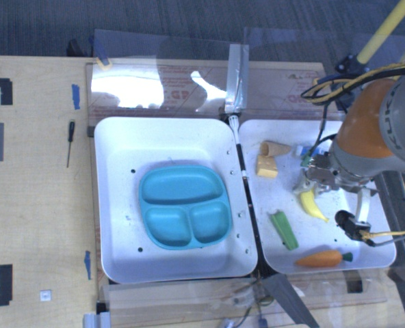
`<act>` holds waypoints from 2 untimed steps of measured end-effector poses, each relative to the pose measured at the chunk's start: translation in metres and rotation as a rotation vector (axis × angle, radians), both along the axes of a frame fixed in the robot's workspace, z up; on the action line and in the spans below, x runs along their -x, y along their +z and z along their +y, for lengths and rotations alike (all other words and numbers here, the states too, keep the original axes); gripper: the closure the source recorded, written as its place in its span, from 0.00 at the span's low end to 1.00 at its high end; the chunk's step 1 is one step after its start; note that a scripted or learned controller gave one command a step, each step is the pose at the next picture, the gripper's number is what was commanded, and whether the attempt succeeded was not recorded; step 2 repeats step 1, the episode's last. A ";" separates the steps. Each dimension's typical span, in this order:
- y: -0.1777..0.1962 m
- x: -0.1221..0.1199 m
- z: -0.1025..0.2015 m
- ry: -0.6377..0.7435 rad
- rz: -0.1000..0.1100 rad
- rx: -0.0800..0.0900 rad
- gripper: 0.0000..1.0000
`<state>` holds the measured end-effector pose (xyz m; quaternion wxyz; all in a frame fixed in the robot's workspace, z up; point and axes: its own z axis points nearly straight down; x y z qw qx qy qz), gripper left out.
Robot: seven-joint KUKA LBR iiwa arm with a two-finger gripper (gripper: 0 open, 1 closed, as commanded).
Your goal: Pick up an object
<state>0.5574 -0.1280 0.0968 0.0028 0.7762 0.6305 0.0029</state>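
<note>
End effector (317, 183) above banana (312, 204); no legible writing.

Yellow banana (312, 205), carrot (320, 258), green block (283, 229), tan pieces (269, 159) in right bin (384, 255).

Two white bins seen from above, the arm reaching into the right one.

The left bin (113, 183) holds a blue divided tray (185, 206). The right bin (380, 255) holds a tan block (269, 158), a banana (312, 205), a green piece (283, 229) and a carrot (320, 258). The gripper (320, 178) hangs just above the banana.
</note>
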 end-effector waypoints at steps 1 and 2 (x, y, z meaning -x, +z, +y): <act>0.124 0.006 0.074 0.050 0.001 -0.002 1.00; 0.124 0.006 0.074 0.050 0.001 -0.002 1.00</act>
